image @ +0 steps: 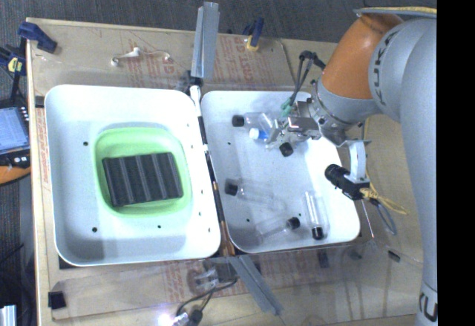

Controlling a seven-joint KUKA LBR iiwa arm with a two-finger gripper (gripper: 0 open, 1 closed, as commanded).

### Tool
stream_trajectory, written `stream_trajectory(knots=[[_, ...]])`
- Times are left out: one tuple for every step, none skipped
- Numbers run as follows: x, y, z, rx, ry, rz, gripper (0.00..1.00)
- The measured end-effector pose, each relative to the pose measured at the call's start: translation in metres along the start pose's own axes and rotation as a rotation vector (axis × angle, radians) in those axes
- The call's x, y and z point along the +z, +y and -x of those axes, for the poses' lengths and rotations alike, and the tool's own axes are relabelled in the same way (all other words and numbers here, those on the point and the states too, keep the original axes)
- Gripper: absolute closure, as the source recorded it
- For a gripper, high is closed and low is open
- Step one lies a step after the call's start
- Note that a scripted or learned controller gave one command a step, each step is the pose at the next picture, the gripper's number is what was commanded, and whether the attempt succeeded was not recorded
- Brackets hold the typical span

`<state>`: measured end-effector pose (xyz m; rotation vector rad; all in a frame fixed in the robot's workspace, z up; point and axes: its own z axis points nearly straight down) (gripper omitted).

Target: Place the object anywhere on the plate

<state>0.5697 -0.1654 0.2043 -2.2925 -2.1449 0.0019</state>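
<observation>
Two shallow white plastic bins side by side on the wooden worktop: left bin and right bin. In the left bin, one light green rounded-square plate carrying a dark ribbed insert. In the right bin, small clear plastic vials with black caps, lying loose and well apart from the plate. Four counted with confidence: one near the upper left corner, one at mid left, one along the lower edge, one at lower right. Possibly a fifth beside the grey two-finger gripper, too cluttered there to confirm. Gripper low over the upper part of the right bin, close to the upper-left vial; open or closed, cannot tell, and nothing visibly held. Judged handling of a vial: very light, stiff, smooth-walled and round, so likely to roll or squirt out of a pinch; transparent body hard to locate, cap the clearest cue. Best taken across the barrel at mid-length, square to its long axis, rather than at the cap end. Little risk of breakage if plastic, as appears.
</observation>
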Motion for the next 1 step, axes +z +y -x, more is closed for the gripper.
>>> stream_trajectory(knots=[[0.0000,0.0000,0.0000,0.000,0.000,0.000,0.00]])
